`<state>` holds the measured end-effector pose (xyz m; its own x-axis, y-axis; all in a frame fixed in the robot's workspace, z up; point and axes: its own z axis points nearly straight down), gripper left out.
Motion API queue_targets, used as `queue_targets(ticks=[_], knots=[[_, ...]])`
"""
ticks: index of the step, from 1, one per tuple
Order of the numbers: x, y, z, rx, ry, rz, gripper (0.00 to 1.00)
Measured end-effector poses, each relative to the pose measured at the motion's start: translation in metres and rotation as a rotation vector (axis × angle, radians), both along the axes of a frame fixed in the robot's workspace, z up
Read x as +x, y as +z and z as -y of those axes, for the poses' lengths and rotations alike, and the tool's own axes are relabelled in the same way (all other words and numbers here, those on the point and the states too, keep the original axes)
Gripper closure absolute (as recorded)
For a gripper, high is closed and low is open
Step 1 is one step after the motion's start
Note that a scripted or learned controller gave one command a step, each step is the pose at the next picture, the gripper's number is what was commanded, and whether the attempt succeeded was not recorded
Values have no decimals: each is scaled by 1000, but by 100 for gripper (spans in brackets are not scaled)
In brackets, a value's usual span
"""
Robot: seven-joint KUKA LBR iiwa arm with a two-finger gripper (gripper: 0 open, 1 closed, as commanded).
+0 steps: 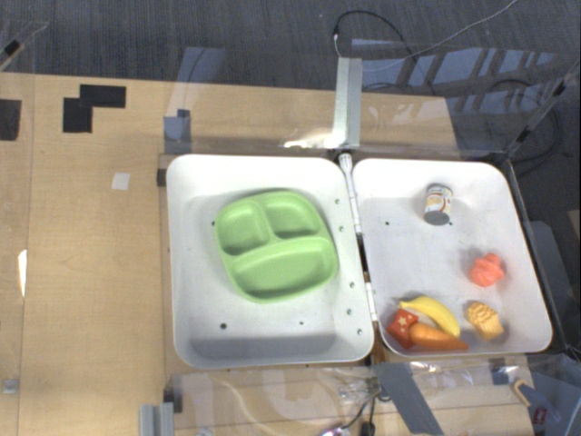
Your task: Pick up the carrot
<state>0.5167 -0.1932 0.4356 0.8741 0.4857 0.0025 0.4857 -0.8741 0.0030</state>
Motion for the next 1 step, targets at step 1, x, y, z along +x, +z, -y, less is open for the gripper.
queue_targets(ticks=[1], knots=[[1,11,-1,-1,11,2,100]])
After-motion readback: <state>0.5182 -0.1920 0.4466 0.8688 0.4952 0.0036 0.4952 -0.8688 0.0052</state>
